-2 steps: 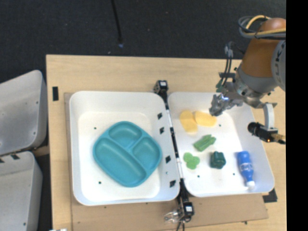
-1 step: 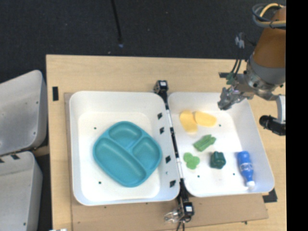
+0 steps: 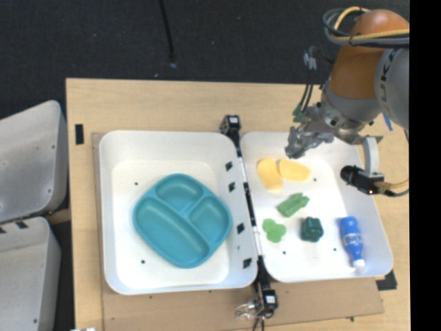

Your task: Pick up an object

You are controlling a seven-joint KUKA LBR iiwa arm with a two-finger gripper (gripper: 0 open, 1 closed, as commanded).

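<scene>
The gripper (image 3: 301, 143) hung over the far end of the right bin (image 3: 372, 254), right above the yellow pieces; honestly couldn't tell how it was set from this angle. Just under it sat two smooth, rounded yellow pieces (image 3: 282, 172), touching each other, kind of waxy looking. Nearer the camera from those was a bumpy green strip (image 3: 293, 204), then a flat, lobed light green piece (image 3: 273, 229), and beside that a chunky dark green block (image 3: 311, 229). A blue bottle with a white cap (image 3: 351, 240) lay on its side at the bin's right side. Over in the left bin (image 3: 117, 267), well apart from the gripper, was a glossy teal plastic tray (image 3: 182, 218) with divided compartments.
</scene>
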